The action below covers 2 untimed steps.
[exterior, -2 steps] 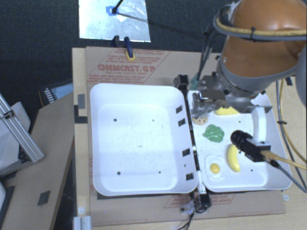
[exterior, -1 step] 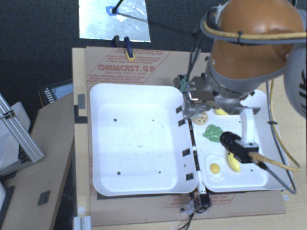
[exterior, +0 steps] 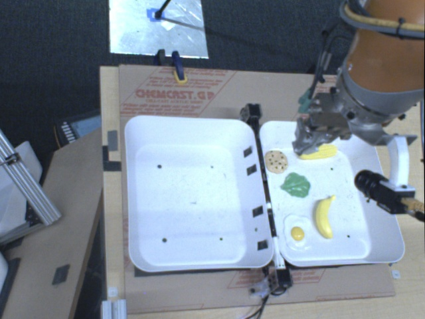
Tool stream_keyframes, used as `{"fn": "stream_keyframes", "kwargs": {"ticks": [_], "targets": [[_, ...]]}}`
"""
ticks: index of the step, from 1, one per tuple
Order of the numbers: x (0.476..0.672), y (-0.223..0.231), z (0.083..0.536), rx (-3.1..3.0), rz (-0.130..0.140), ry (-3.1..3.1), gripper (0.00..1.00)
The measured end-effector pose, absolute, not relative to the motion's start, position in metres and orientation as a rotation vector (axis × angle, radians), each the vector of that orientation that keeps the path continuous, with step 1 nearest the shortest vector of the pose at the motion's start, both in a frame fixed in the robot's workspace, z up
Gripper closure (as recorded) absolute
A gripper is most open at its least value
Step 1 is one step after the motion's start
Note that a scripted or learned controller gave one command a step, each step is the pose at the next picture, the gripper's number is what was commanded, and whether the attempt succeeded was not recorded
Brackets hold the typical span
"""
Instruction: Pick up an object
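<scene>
**Reaching down over the yellow piece in the right bin**

Hanging low at the far edge of the right-hand shallow white plastic bin [exterior: 382,244], the grey two-finger gripper [exterior: 309,145] sits directly over a flat yellow elongated toy piece [exterior: 320,153], apparently touching its near end. Whether the claw is spread or closed cannot be told from here.

Nothing looks lifted yet; the yellow piece lies on the bin floor. Nearer the bin's middle rest a round tan cookie with dark chips [exterior: 276,160], a green leafy toy [exterior: 295,185], a yellow plastic banana [exterior: 324,216] and a white-and-yellow fried egg [exterior: 297,232]. The grasp and lift remain, by my judgement.
</scene>
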<state>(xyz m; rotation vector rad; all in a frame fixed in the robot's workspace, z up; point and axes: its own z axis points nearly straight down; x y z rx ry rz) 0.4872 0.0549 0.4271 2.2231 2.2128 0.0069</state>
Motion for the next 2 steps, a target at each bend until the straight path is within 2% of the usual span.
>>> {"fn": "stream_keyframes", "kwargs": {"ticks": [1, 2], "targets": [[0.487, 0.092, 0.412, 2.214, 0.003, 2.228, 1.0], [0.487, 0.129, 0.428, 2.213, 0.006, 2.228, 1.0]]}}
